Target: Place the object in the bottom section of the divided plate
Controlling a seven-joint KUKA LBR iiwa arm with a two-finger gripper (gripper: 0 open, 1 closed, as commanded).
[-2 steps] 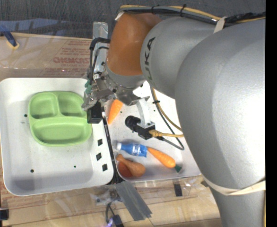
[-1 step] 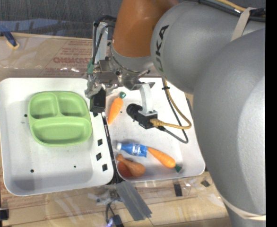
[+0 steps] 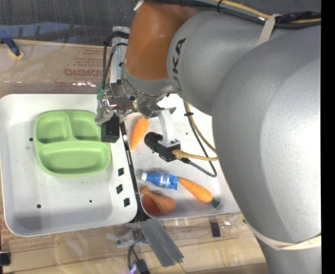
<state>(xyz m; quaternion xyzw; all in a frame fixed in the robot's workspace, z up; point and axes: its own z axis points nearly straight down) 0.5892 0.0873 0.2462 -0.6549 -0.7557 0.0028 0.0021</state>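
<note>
One gripper (image 3: 111,123), low at centre frame, right over the wall between the two bins. Cannot tell how wide it stands, or whether anything sits in it: too dark and too tucked under the wrist to read.

Just right of it, a small carrot (image 3: 138,131) standing at a slant in the right bin (image 3: 224,204), close beside the black hardware but not visibly clamped. Probably the thing meant for the plate, being nearest; hard to be sure, with several candidates. Lower in that same bin, a blue bottle (image 3: 163,180), a larger carrot (image 3: 196,192) and a brown pear-shaped piece (image 3: 159,202), bunched near the bottom edge and well clear of the tool.

Left of the gripper, in the left bin (image 3: 19,210), a green divided plate (image 3: 37,135), its big bottom section (image 3: 73,156) bare and facing the lower left. Suggests the placing not yet done.

Further out: wrist pointing steeply down, orange band (image 3: 150,33) above it at upper centre, grey arm (image 3: 259,113) swelling across the right half of the frame. A yellowish cable (image 3: 197,156) looping off the wrist over the right bin. Looks like a pose for working straight down near the dividing wall.
</note>
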